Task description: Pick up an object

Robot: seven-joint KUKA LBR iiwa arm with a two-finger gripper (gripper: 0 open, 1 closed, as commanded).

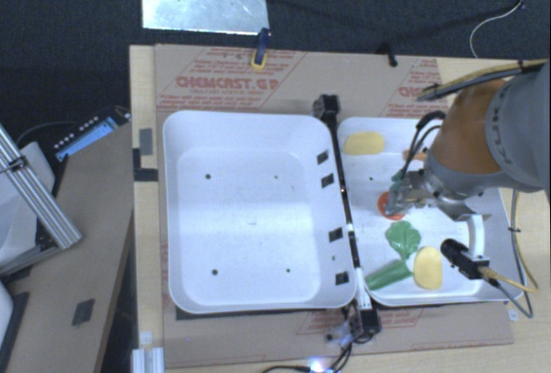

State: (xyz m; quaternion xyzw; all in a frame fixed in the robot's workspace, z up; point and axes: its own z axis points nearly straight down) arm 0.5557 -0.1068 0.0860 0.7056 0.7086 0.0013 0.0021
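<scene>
My end effector (pixel 398 201) low in the right bin (pixel 372 294), over a red-orange object (pixel 387 204), grip state unclear, green leafy toy (pixel 401 236) nearby.

- A pale yellow rounded piece (pixel 365 143) lies flat at the right bin's (pixel 495 209) 11 o'clock corner.
- A small red-orange object (pixel 389 204) sits near the bin's middle, toward 9 o'clock.
- A green leafy item (pixel 401 236) lies just below it, toward 6 o'clock.
- A green stalk (pixel 387 275) slants at 7 o'clock.
- A yellow lemon-like object (pixel 428 268) rests at 6 o'clock, beside the stalk.
</scene>
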